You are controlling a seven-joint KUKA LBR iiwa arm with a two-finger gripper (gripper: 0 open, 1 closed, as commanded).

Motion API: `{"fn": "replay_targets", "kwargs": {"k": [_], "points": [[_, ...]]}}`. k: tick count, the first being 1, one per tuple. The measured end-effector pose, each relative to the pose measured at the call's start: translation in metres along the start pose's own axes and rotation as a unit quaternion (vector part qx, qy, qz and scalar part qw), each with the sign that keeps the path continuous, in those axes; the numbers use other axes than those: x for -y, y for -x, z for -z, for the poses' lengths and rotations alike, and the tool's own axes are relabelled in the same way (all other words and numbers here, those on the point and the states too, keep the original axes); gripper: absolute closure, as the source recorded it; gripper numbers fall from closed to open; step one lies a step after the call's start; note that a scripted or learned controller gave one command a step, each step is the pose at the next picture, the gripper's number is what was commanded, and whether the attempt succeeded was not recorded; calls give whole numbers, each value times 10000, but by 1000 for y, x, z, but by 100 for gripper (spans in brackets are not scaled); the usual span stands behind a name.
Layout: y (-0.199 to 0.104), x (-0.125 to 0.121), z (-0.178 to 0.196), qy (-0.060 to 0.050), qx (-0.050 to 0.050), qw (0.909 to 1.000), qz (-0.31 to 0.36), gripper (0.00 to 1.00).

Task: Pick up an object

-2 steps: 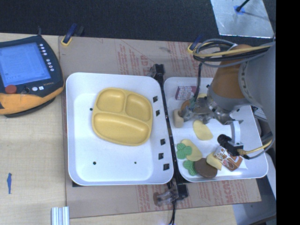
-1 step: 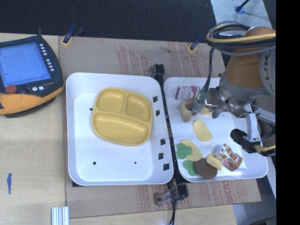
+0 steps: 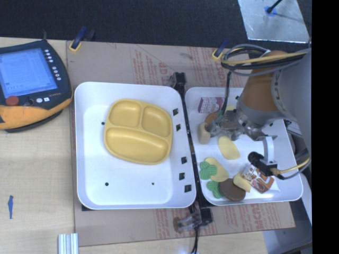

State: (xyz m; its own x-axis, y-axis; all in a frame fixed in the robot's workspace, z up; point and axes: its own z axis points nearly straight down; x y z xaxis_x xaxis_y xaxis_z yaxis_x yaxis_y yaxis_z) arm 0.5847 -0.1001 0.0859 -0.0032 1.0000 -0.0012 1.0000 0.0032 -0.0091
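Pale yellow piece (image 3: 229, 147) in right bin (image 3: 290, 193) — gripper (image 3: 226, 127) just above, grip state unclear

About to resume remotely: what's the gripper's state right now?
Gripper: low over the right bin among the toy food; whether it grips anything cannot be told from this view.

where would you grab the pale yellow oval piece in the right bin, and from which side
Take the pale yellow oval piece across its narrow width, coming straight down from above. It lies flat on the right bin floor with bare white on both long sides, so fingers can likely fit there. The gripper sits just above it.
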Motion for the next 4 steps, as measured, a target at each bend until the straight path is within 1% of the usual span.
{"fn": "replay_targets", "kwargs": {"k": [1, 2, 3, 4], "points": [[3, 46, 126, 81, 2, 10000, -13, 0], [24, 45, 20, -15, -10, 10000, -3, 0], [-4, 18, 5, 35, -7, 10000, 26, 0], [-3, -50, 7, 65, 0, 10000, 16, 0]]}}
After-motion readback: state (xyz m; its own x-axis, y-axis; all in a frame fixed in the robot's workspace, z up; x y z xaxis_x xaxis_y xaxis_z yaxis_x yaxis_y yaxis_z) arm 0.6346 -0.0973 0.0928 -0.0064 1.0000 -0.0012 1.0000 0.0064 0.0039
